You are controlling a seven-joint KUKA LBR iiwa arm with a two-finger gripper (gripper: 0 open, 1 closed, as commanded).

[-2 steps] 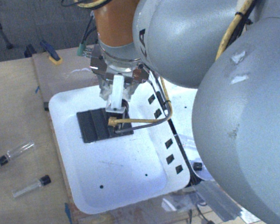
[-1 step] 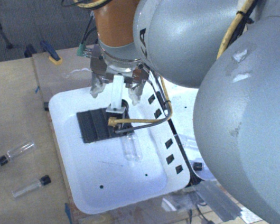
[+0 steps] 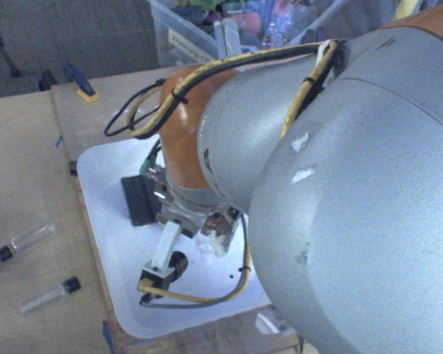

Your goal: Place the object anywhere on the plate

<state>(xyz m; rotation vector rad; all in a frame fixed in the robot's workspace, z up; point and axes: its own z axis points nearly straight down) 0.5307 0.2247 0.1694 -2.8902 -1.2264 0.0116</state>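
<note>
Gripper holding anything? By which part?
Cannot tell: the grey arm largely hides the gripper over the shallow white bin.

Right part of white bin (image 3: 113,233) under grey arm (image 3: 360,190); clear tub (image 3: 179,31) partly beyond top edge.

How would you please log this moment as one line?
arm over white bin | black block in bin beside wrist | grasp unconfirmed
</note>
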